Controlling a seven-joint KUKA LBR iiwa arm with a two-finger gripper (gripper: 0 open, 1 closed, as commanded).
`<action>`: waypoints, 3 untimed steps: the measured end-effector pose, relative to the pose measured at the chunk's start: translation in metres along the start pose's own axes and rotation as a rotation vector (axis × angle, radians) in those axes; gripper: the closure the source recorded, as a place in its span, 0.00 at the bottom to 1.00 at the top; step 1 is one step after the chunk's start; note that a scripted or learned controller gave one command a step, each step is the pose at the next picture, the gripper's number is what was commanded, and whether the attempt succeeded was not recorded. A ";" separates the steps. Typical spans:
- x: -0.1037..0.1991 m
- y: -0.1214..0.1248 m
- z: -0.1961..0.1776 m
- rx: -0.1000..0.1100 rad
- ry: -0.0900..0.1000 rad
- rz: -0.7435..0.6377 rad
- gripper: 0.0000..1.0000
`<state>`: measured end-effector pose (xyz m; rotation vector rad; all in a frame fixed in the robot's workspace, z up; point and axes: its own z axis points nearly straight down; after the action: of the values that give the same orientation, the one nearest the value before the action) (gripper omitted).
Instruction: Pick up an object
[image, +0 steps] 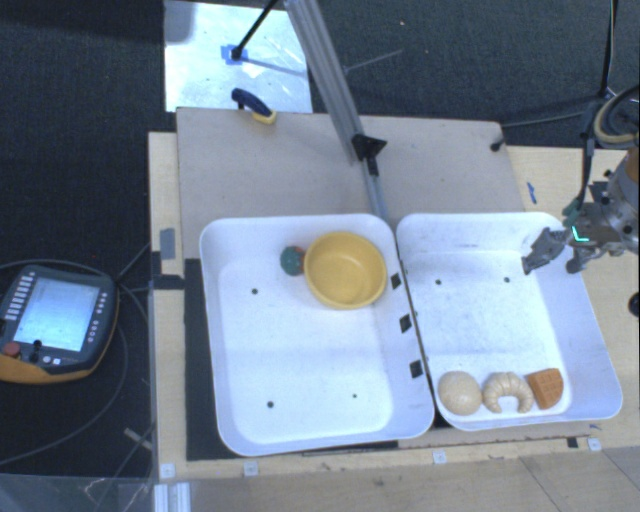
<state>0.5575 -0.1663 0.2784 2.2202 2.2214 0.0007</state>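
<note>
Gripper (558, 258) sits over the upper right corner of the right bin (480, 300), fingers spread apart with nothing between them. All positions below are referenced to the right bin. Three objects lie in a row along its lower edge: a round beige bun (460, 392) nearest its lower left corner, a pale croissant (507, 391) just beside the bun, and an orange-brown block (545, 387) touching the croissant, toward its lower right corner. All three lie well apart from the gripper. The left bin (300, 400) adjoins its left side and contains a yellow bowl (345, 269) near the shared wall, with a small dark green ball (291, 260) touching the bowl's far side
</note>
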 end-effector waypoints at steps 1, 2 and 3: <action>0.000 0.000 0.000 0.000 0.000 0.000 0.00; 0.000 -0.007 0.060 0.005 0.001 0.001 0.00; 0.008 -0.002 0.111 0.004 0.001 0.000 0.00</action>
<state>0.5554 -0.1582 0.1670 2.2227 2.2240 -0.0028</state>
